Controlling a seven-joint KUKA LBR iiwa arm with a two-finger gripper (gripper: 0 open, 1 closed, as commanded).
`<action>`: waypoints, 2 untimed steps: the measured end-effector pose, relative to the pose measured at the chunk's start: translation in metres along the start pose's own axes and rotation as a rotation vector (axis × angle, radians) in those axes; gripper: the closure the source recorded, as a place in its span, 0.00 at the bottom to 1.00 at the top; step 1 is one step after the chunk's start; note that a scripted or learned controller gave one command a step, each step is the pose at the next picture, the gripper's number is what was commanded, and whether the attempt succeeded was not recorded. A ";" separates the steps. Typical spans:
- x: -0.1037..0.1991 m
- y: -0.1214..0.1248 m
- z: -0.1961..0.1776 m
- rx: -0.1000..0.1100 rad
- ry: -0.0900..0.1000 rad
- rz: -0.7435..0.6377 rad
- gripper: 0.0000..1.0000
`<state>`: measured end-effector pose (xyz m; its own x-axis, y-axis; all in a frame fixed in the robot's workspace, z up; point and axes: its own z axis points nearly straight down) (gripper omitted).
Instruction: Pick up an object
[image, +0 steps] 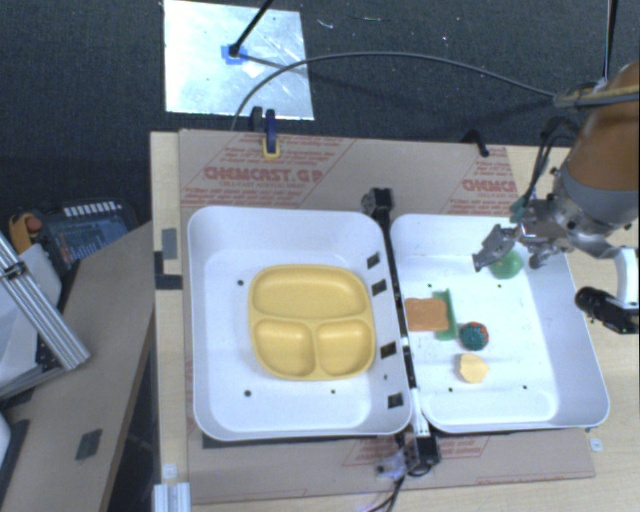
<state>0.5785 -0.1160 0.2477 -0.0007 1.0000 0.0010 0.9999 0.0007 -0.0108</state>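
Note:
My gripper (514, 252) hangs over the far part of the right bin (560, 400), fingers spread and open. A small green object (508, 266) lies on the bin floor just below and between the fingertips, partly hidden by the left finger (489, 251); nothing is gripped. Nearer the bin's left side lies an orange-brown flat piece (427, 315) on top of a green flat piece (445, 318). A small ball in red, green and blue (473, 336) sits to its right. Below the ball is a pale yellow lump (472, 369).
The left bin (215, 300) holds a yellow divided plate (310, 322). A black divider with clips (392, 300) runs between the bins. The arm's grey and orange body (600, 150) reaches in from the right, with a black part (606, 308) over the right rim.

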 end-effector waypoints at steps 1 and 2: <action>0.000 0.002 -0.007 -0.013 -0.002 -0.002 0.00; 0.001 -0.006 0.050 -0.008 0.000 0.000 0.00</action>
<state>0.5719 -0.1152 0.1974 -0.0008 1.0000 0.0006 1.0000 0.0008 -0.0024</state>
